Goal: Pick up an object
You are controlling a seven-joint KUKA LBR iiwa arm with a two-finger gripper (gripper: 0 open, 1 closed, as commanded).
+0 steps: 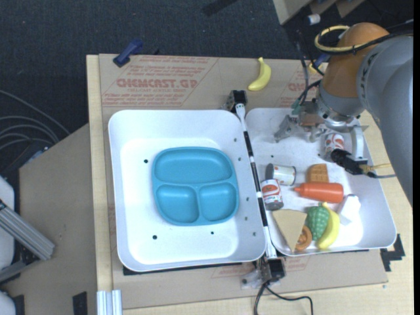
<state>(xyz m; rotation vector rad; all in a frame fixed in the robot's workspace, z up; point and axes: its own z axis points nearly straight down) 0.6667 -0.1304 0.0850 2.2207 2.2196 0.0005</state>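
Your grey arm with the orange band [354, 58] comes in from the right and sits over the far end of the right shallow white bin [377, 231]. The gripper [328, 131] is low in that bin's far part; you cannot tell from this angle how it stands. Nothing visibly held.

Pickable objects cluster at the near end of the right bin: orange plastic carrot [320, 191], small white can with red label [272, 193], second white cup-like can [283, 173], tan waffle-textured piece [318, 172], yellow banana [330, 228] touching a green bumpy toy [318, 220], tan wedge slice [289, 225].

Left white bin [125, 176] holds a blue three-compartment plastic plate [194, 183]. Another yellow banana [260, 76] lies outside on the cardboard-covered bench [170, 77].
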